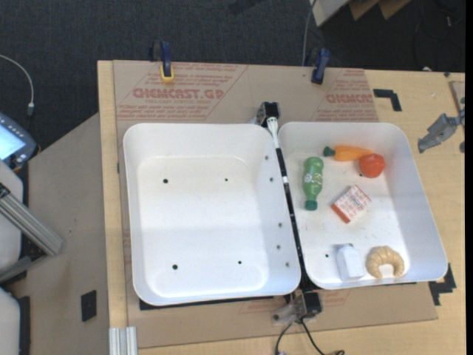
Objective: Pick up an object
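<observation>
Cardboard (222, 87) printed with red lettering covers your bench, clamped at its far edge by two blue clamps (164, 56), with dark carpet (89, 21) beyond. You see two white bins side by side: the left bin (140, 198) and the right bin (417, 198), which holds a green bottle (312, 182), carrot (350, 152), tomato (372, 165), small red-and-white box (351, 203), white block (349, 261) and croissant (386, 262). You cannot tell the state of the gripper (441, 130) at the right edge, well apart from those objects.

— The two bins, what are they made of?
— The left bin (199, 220) and right bin (414, 198) look like smooth white plastic, faintly glossy.
— And beneath them?
— A matt brown cardboard sheet (222, 87) on a pale wooden worktop (454, 161).
— The green bottle (312, 182)?
— Shiny plastic; the croissant (386, 261) looks matt.
</observation>
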Robot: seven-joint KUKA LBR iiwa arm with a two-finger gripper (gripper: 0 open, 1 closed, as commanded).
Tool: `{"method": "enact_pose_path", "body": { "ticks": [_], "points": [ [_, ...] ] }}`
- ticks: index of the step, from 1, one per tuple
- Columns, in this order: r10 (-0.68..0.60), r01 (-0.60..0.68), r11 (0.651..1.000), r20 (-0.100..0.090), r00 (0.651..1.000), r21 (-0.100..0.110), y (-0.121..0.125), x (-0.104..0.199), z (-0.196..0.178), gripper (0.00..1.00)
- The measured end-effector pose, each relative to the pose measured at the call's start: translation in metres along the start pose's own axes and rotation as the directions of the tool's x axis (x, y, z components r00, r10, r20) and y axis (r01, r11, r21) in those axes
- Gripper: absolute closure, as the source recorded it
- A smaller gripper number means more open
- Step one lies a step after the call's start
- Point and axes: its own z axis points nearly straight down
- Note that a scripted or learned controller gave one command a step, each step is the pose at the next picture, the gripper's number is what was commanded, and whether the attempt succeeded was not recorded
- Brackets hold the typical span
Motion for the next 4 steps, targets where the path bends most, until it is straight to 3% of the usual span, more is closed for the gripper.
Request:
{"method": "enact_pose_path", "body": {
  "ticks": [2,4],
  "points": [
    [-0.004,0.004,1.0,-0.001,1.0,-0.003,0.109,0.003,0.02,0.0],
    [-0.002,0.002,1.0,-0.001,1.0,-0.002,0.11,0.002,-0.047,0.0]
  ]
}}
